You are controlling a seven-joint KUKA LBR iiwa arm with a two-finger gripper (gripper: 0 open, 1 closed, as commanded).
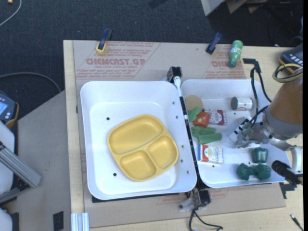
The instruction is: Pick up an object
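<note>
My gripper (pixel 244 135) hangs low over the right bin (pixel 215 86), near its right-hand middle, on the grey arm with its orange band (pixel 290 103). Just below and right of it lies a small green pepper (pixel 260 154). A dark green dumbbell (pixel 253 171) rests near the bin's front edge. Left of the gripper lie a green pea pod (pixel 207 135), a red-and-white packet (pixel 214 117) and a second small packet (pixel 211 154). A grey-and-white cylinder (pixel 241 103) lies toward the back, and a tan disc (pixel 194 102) at the back left.
The left bin (pixel 96 100) holds a yellow divided plate (pixel 143 146). A green bottle (pixel 235 53) lies on the cardboard behind the right bin. Clamps (pixel 102 41) grip the board's far edge. Cables run along the right bin's right side.
</note>
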